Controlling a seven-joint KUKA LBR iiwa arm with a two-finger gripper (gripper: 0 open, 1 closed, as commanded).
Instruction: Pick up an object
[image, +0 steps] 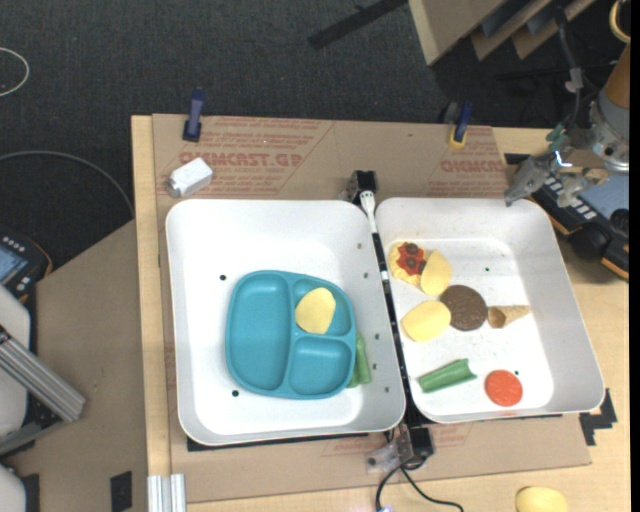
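The right bin (560, 300) holds several toy foods: a red and yellow piece (407, 259), a pale yellow wedge (437, 273), a brown disc (465, 307), a yellow lump (426, 321), a small tan cone (511, 316), a green stick (445, 375) and an orange-red disc (503, 388). In the left bin (200, 250) lies a teal divided plate (268, 340) with a yellow piece (316, 310) on it and a green piece (361, 362) at its right edge. My gripper (556, 180) hangs open above the right bin's far right corner, holding nothing and well apart from the foods.
A small white block (190, 177) lies on the cardboard behind the left bin. Blue clamps (193, 115) (460, 125) stand at the board's far edge. A black strip (378, 255) runs between the bins. A yellow object (540, 498) sits on the bench at the front right.
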